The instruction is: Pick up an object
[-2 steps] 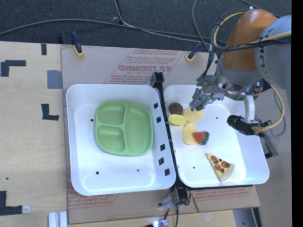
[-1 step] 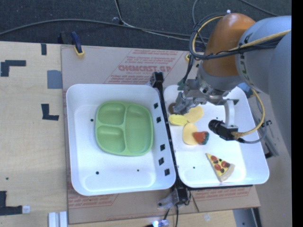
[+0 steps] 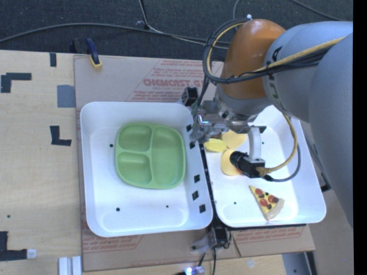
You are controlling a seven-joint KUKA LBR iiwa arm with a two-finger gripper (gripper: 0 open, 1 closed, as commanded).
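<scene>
Trouble here is mostly about where the claw sits: just right of the green plate, low over the strip where the left bin and the right bin meet. Can't tell from this angle whether it's released or clenched, since the wrist covers it, and I don't see anything gripped in it.

Closest candidate is the banana-ish piece, just past the claw on the plate's right. The flat yellow bits lie a touch further right, partly under the robot's own hardware. A toy pizza slice lies well to the right of the plate and lower in the frame, all on its own.

What can go wrong, my guess: the claw comes down on the bin walls instead of the banana-ish piece, because it looks nearer the rims than the toy (depth is hard to judge from one slanted view). Clipping a rim could jam it or shove a bin.

Second risk is that the yellow stuff sits bunched up, maybe touching, so a grab could pinch two things or squirt one sideways. The flat bits lie flush on the bin floor, so there's little to bite on. The plate looks too wide to grab anywhere but its edge.
</scene>
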